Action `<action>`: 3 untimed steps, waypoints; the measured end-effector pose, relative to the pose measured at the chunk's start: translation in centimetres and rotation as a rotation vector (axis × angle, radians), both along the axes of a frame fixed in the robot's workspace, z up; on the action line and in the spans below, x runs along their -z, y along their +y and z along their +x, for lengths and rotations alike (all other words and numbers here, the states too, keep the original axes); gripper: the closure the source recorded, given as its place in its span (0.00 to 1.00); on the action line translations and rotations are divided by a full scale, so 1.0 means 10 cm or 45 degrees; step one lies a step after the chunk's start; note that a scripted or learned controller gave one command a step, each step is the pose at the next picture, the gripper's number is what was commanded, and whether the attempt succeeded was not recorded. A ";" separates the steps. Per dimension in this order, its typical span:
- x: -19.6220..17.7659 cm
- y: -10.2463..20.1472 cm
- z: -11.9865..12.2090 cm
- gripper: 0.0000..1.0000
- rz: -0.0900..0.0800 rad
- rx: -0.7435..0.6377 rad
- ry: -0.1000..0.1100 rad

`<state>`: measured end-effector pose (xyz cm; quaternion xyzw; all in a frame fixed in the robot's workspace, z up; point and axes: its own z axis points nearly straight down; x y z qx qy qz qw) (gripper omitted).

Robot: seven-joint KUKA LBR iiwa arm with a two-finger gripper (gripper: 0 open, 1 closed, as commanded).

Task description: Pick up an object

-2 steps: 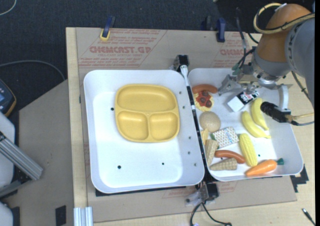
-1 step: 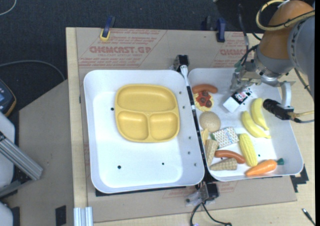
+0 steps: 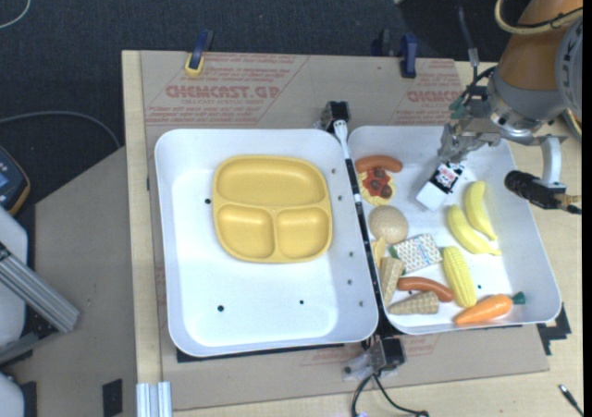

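Jaws (image 3: 460, 142): we see them above the right bin's (image 3: 541, 263) far part; apart or together, we cannot tell.
Small white box (image 3: 438, 185): just below them, long axis slanting from near-left to far-right.
Bananas (image 3: 472, 216): just beside it.

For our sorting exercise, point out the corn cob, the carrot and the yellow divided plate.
corn cob (image 3: 460, 275): camera view, middle of the cob.
carrot (image 3: 482, 311): camera view, middle of the orange body.
yellow divided plate (image 3: 271, 182): camera view, floor of its large compartment.
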<state>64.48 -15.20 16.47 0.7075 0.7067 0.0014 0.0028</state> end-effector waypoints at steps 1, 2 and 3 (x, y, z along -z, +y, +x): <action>-0.55 0.00 0.02 1.00 -0.001 -0.002 -0.004; -0.60 0.51 -0.26 1.00 0.005 -0.007 0.012; -0.56 0.78 -0.34 1.00 0.005 -0.006 0.012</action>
